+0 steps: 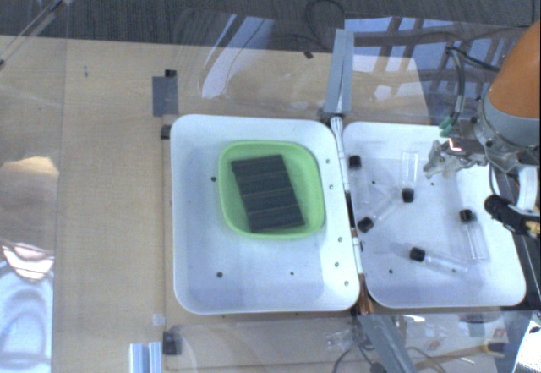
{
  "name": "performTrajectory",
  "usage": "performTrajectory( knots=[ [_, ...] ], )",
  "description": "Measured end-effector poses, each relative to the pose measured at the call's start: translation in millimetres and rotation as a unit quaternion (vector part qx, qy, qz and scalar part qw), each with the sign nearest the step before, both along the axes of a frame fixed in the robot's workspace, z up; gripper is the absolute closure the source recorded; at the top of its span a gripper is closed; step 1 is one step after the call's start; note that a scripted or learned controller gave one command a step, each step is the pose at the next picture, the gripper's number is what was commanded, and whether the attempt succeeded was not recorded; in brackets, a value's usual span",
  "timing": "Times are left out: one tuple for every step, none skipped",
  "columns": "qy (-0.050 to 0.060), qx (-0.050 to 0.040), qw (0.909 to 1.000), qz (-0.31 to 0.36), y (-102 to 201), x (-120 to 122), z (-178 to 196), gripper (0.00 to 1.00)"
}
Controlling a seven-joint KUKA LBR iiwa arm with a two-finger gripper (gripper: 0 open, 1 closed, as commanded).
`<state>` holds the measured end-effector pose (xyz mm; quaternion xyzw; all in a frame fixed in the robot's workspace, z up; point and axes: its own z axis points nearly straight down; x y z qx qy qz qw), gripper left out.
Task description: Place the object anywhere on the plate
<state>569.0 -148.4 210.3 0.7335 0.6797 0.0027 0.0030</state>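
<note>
A green square plate (pixel 226 194) lies in the left white bin (pixel 254 282). A dark grey ridged block (pixel 267 193) rests flat on the plate, near its middle. My gripper (pixel 441 158) hangs over the upper right part of the right bin (pixel 406 287), below the orange band (pixel 516 84) of the arm. It is far to the right of the plate and the block. Nothing shows in its grasp.
Several clear tubes with black caps lie scattered in the right bin, among them one (pixel 409 170) just left of the gripper, one (pixel 439 260) near the front and one (pixel 473 236) at the right. A raised divider (pixel 347 211) separates the bins.
</note>
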Motion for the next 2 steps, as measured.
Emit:
performTrajectory(
  knots=[
    [0.001, -0.0009, 0.9838, 0.179, 59.6, -35.4, -39.1, 1.00],
    [0.001, -0.0010, 0.9839, 0.179, 59.2, -35.5, -39.0, 0.00]
  ],
)
